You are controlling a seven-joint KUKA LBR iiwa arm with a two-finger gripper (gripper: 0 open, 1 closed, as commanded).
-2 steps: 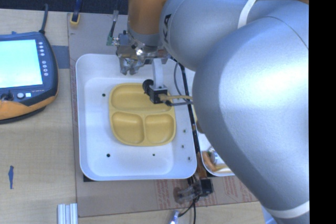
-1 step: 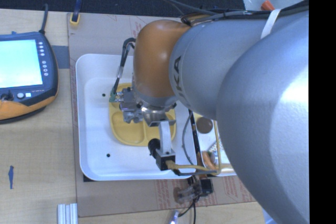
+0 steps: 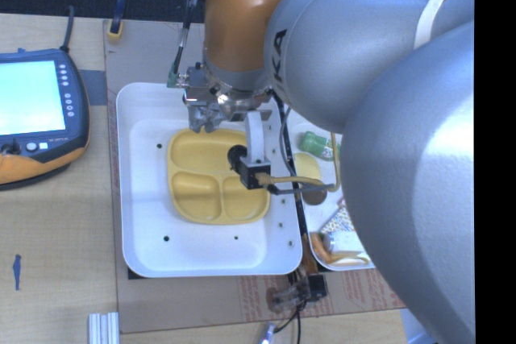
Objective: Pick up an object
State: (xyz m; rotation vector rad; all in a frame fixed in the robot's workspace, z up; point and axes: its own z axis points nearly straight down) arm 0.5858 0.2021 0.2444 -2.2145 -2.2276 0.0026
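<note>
Yellow plastic divided tray (image 3: pixel 211 185) is sitting in the left white bin (image 3: pixel 145 238), and the gripper (image 3: pixel 208 118) is hanging right over the tray's far edge, so the tray is spreading out just below and toward the camera from it. Can't tell if the fingers are open or closed, too dark and tucked under the wrist. Right of the gripper, the second bin (image 3: pixel 339 260) is peeking out from under the arm, holding a green item (image 3: pixel 314 143) and some packaging. Way off left, a teach pendant (image 3: pixel 36 113) is lying on the bench.
</note>
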